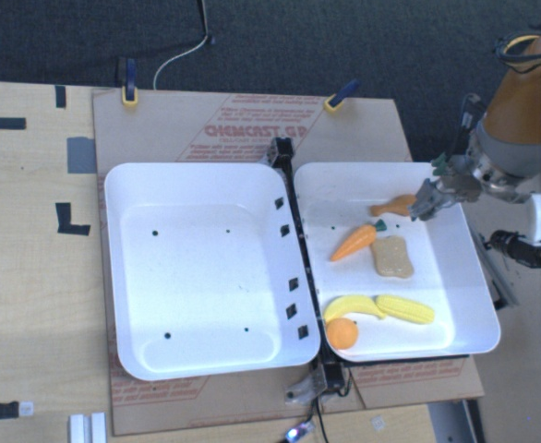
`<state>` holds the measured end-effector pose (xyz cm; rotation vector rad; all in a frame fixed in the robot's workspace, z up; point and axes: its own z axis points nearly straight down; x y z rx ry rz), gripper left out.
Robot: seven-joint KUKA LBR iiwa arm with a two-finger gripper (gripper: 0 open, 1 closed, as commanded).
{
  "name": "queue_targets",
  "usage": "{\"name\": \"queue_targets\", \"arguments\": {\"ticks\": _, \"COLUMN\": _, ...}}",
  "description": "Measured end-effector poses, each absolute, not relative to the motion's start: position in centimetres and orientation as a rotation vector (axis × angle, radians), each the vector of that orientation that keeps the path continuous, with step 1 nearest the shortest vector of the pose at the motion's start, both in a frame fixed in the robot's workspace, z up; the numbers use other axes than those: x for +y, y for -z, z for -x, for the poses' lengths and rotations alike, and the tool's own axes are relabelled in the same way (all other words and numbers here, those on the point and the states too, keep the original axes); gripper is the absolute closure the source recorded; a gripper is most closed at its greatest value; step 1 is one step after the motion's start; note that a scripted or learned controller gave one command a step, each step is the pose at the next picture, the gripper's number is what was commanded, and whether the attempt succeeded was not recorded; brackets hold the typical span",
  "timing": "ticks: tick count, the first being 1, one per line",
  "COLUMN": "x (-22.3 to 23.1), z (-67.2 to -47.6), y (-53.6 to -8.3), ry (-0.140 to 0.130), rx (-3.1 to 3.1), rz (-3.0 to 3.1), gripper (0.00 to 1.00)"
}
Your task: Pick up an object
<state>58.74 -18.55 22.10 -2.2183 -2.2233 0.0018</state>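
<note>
- Nearest you, a round orange fruit (342,333), curved yellow banana (352,306) and yellow corn cob (405,309) touch in the right white bin (464,275).
- Farther: tan bread slice (392,257), orange carrot (355,242).
- Farthest: the gripper (427,201) beside an orange-brown piece (395,207); you cannot tell its grip.

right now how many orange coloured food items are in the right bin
3, perhaps more behind the gripper. The carrot lies mid-bin, the orange sits at the near left corner beside the banana, and an orange-brown piece lies partly hidden under the gripper.
</note>
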Motion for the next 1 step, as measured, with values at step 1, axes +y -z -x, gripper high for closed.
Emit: {"name": "queue_targets", "arguments": {"ticks": 1, "x": -10.9, "z": -55.19, "y": -22.92, "ry": -0.001, "rx": -2.226, "rz": 2.213, "gripper": 1.0}}
